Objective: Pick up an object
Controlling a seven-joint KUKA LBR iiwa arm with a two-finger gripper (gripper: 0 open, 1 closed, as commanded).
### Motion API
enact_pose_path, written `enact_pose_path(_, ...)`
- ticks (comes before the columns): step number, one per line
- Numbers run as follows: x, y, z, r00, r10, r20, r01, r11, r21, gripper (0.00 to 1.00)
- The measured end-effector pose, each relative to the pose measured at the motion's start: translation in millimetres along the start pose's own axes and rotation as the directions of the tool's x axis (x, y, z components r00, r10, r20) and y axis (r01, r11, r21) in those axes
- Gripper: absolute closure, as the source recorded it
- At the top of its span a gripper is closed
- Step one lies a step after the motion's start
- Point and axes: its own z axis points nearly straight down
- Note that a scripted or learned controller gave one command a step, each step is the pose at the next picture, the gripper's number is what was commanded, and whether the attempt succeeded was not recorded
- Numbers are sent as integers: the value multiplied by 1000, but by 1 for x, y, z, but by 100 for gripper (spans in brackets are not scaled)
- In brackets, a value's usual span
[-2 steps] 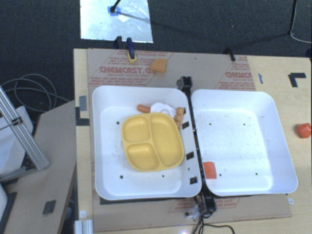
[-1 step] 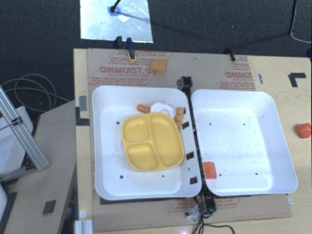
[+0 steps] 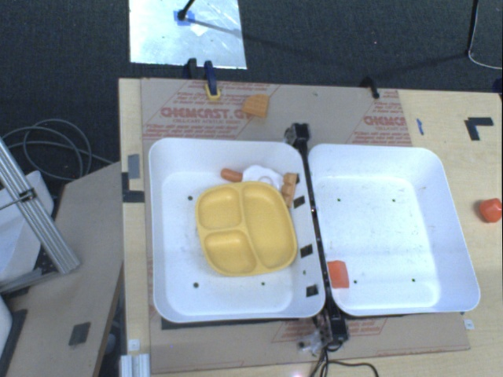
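two shallow white bins sit side by side in the middle of the frame on a bench topped with brown printed cardboard. the left bin carries a yellow divided tray with three compartments, lying flat near the bin's centre and turned a little off square. just above the tray, toward the bin's upper wall, lies a small orange sausage-shaped piece. beside it to the right is a white object, partly tucked behind the tray's upper edge; what it is cannot be told. further right, close to the divider between the bins, stands a small tan block.

the right bin has a small orange-red block lying at its lower left corner, next to the divider.

outside the bins, a tan block rests on the cardboard above the left bin, and an orange-red object sits on the bench at the right edge of the frame. a sheet of shiny foil-like material lies on the dark carpet at the upper left. grey cables loop on the floor at the left edge.

the gripper's jaws cannot be judged from this view.
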Motion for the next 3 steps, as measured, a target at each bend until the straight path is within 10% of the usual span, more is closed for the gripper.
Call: enact_pose_path(3, 0, 0, 0, 1000, 0, 0, 0, 1000, 0, 0)
